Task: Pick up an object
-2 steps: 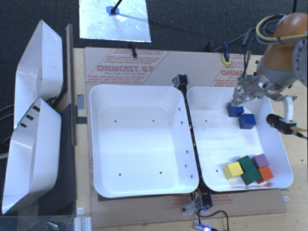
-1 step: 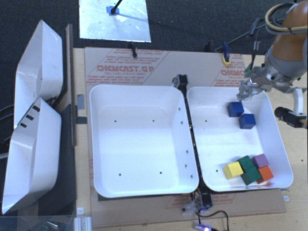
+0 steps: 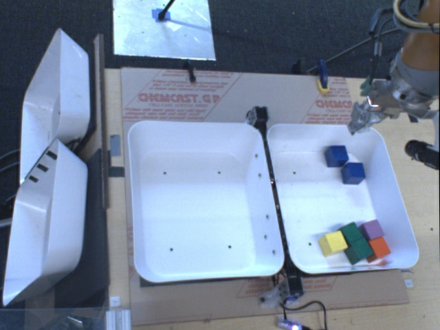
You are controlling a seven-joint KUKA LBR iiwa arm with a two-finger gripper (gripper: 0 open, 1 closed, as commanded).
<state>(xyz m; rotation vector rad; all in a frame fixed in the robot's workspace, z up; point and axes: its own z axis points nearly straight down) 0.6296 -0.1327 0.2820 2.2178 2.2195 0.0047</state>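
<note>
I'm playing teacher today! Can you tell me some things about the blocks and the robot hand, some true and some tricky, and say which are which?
1. Two blue blocks lie in the right bin. True.
2. The yellow block sits in the left bin. False: it is in the right bin.
3. The gripper hangs above the right bin's far corner. True.
4. The gripper holds a green block. False: the green blocks lie in the bin.
</note>
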